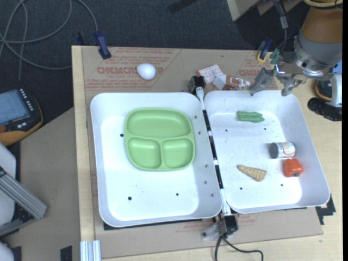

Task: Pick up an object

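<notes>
Camera view: you look down at a slant on two shallow white bins side by side on the counter (87,145).
Left bin (109,200): it holds a green divided plate (160,139), one long compartment at the far side and two smaller ones at the near side.
Right bin (239,194): you have four things here, all well apart from each other: a green pickle-shaped piece (250,116), a small can (281,149), a red pepper (292,168) and a tan cone (252,172).
Pickle piece: near the far wall, long axis running left to right.
Can: lying on its side, dark end facing left.
Pepper: just nearer than the can, toward the right wall.
Cone: long axis left to right and slightly slanted, narrow tip to the left.
Gripper (274,84): above the far rim of the right bin, fingers spread apart with nothing between them.
Arm (321,26): it comes in from the upper right, over the far right corner.
Outside the bins: a white egg (145,70) and a blue clamp (101,44) lie beyond the left bin, and small wrappers (217,78) lie beyond the seam between the bins.
In the way: nothing lies on top of the four things in the right bin.
</notes>
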`<state>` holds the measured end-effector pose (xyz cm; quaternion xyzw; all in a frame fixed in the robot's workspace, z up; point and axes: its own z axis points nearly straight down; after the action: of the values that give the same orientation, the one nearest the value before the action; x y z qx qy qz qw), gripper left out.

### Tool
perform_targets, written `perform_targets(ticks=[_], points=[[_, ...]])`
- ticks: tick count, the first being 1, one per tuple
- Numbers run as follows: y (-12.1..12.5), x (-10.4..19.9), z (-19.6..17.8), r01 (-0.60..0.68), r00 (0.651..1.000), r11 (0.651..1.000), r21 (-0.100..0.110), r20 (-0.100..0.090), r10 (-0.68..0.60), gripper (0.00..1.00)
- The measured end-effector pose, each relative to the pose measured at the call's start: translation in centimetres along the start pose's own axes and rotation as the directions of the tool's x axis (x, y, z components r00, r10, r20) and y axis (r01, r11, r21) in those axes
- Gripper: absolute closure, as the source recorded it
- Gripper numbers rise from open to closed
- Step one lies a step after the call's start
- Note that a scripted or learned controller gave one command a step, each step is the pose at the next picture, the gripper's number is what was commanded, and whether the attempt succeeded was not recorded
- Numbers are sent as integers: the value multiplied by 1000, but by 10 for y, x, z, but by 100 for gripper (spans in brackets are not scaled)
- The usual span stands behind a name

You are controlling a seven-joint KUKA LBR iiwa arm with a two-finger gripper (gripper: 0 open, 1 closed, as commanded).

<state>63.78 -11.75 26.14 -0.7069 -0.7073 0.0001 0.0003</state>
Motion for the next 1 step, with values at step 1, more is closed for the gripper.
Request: perform_targets(ticks=[1], points=[[-7,-31,135,-2,1000,1000,3,0,2,0]])
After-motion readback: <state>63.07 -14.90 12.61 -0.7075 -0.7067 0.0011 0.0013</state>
